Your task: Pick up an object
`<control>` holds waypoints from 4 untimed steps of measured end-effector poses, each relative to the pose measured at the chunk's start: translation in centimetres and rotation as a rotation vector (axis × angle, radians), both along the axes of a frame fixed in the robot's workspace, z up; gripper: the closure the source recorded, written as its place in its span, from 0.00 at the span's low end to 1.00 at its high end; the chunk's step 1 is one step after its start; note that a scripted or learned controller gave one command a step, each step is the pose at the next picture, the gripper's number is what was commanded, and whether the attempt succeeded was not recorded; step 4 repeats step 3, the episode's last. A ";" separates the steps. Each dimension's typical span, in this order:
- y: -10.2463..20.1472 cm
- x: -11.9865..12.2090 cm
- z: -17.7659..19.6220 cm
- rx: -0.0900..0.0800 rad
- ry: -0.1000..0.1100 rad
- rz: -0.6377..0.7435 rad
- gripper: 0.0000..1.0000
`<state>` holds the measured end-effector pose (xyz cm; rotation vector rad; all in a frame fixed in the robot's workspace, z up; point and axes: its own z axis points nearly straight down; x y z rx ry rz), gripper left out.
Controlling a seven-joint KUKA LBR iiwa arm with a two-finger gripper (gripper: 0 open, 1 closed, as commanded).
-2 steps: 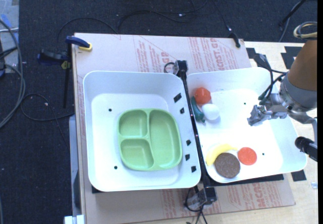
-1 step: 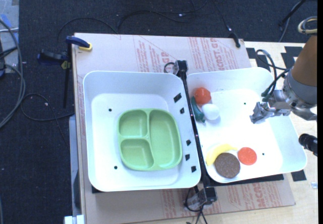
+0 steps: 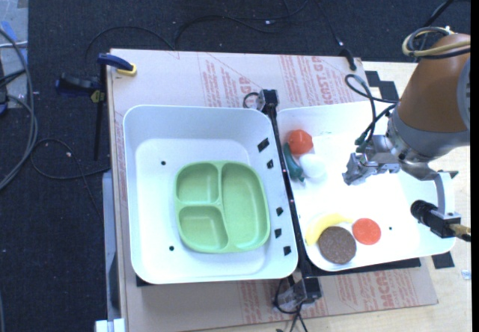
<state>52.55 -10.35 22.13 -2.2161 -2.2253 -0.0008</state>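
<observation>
- On the bench (image 3: pixel 194 76), two shallow white bins sit side by side on a printed cardboard sheet, their inner walls touching along a dark divider strip
- Left bin (image 3: pixel 150 136): holds a pale green divided plate (image 3: pixel 222 206) with three compartments, lying flat near the middle of the floor, slightly toward the near side
- Right bin (image 3: pixel 419 244): holds all the loose objects
- Orange-red rounded object (image 3: pixel 300 141) lies near the divider, in the far-left part of the right bin
- White rounded object (image 3: pixel 313 166) sits just beside it on the near side, touching or almost touching; a teal-green item (image 3: pixel 291 164) lies against the divider next to both, shape hard to make out
- Brown round disc (image 3: pixel 337 245) rests at the near edge of the right bin, with a yellow curved piece (image 3: pixel 326 223) just behind it, partly overlapped
- Red-orange flat disc (image 3: pixel 367 231) lies just to the right of the brown one, apart from it
- Arm (image 3: pixel 438 102) reaches in from the right, orange band above the wrist, cables looped at its top
- Gripper (image 3: pixel 358 171) hangs over bare white floor in the middle of the right bin, between the white object and the red-orange disc, touching neither
- Fingers are small and dark from this angle; cannot tell how far apart they stand, and nothing is visible between them
- Blue and yellow clamp (image 3: pixel 116 63) grips the far-left corner of the bench
</observation>
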 end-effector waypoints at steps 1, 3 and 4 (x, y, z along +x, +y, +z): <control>4.7 1.2 -0.6 0.000 0.000 0.000 1.00; 14.6 2.6 -0.2 0.000 0.001 0.000 1.00; 14.6 2.6 -0.2 0.000 0.001 0.000 1.00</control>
